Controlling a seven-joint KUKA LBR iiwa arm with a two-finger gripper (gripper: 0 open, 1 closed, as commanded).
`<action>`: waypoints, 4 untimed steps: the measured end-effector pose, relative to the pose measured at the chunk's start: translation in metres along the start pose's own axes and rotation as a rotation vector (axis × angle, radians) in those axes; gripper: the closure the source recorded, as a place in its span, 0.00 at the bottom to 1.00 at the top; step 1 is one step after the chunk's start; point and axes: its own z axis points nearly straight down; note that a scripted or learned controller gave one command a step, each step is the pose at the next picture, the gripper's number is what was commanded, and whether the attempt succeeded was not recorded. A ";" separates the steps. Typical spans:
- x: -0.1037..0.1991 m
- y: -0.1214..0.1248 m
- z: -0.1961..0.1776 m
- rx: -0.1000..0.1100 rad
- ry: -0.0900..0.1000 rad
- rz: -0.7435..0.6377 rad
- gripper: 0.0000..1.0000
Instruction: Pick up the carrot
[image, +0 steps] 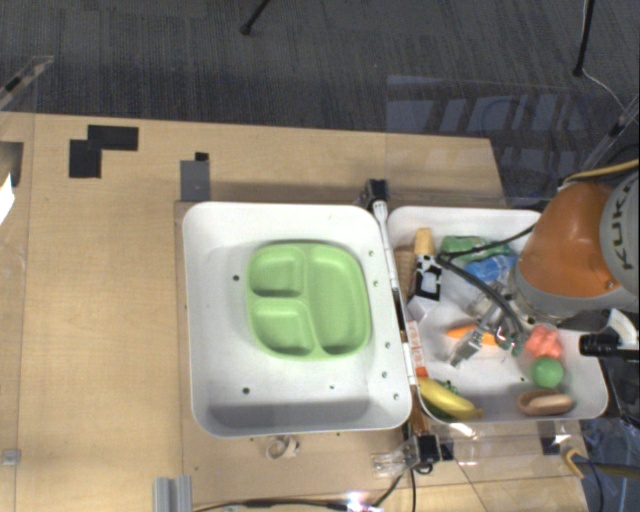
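The carrot (459, 331) is a small orange piece lying on the floor of the right bin (505, 216), near its middle. My gripper (476, 340) is down inside that bin, directly at the carrot, and its metal tip covers part of the orange. The grey arm with its orange band (565, 255) reaches in from the right above the bin's far side. From this height it is unclear whether the carrot is gripped or only lies beside the tip.
The right bin also holds a banana (447, 400) at the front left, a green ball (547, 373), a pink item (543, 343), a brown sausage (545, 403) and green and blue items (470, 246) at the back. The left bin (215, 400) holds a green divided plate (305, 298).
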 end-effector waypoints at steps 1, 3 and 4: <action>-0.032 0.045 0.002 0.002 0.004 0.247 0.00; 0.012 0.011 0.000 0.000 0.000 0.358 0.00; 0.009 0.015 -0.013 -0.007 -0.008 0.349 1.00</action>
